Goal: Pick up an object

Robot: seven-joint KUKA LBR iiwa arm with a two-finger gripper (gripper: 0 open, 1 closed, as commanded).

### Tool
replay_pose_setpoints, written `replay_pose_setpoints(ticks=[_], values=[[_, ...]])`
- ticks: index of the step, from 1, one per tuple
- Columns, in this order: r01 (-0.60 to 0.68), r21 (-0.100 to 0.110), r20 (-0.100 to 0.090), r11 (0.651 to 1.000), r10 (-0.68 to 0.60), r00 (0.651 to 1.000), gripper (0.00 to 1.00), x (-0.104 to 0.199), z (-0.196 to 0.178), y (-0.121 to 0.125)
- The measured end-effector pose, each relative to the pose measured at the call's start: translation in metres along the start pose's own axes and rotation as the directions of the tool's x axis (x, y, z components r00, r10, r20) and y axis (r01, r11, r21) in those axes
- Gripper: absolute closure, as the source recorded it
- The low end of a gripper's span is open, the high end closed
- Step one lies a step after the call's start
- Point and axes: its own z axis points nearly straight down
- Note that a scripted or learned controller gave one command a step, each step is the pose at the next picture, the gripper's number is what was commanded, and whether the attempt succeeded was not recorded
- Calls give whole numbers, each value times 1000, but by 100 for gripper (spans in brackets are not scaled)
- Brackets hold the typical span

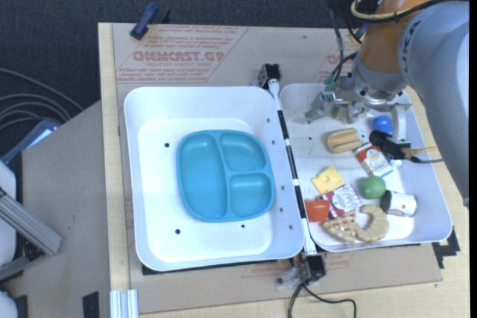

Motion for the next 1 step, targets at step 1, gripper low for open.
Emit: replay_pose_setpoints(ticks=[1], values=[[0,2,3,1000,0,1000,100,-2,-11,0]])
